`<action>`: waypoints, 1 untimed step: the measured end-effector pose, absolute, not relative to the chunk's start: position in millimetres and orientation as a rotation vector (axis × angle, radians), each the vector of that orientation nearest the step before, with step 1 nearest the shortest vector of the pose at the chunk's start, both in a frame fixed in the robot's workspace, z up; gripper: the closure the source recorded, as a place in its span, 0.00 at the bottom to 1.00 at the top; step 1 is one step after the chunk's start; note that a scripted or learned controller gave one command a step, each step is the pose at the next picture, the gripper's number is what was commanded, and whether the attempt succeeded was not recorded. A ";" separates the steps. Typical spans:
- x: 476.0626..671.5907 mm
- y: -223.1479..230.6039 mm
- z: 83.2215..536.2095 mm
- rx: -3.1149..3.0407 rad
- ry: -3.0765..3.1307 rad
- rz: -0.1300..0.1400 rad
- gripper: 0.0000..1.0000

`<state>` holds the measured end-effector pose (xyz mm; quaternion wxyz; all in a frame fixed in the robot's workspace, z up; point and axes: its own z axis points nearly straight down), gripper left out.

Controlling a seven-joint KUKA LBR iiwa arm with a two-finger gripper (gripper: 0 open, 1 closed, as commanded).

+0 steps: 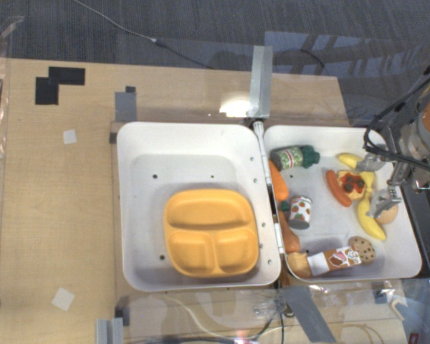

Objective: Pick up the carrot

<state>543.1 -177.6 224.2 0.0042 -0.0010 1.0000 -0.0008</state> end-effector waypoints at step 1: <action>512.1 -176.5 106.6 0.179 3.122 -0.004 0.00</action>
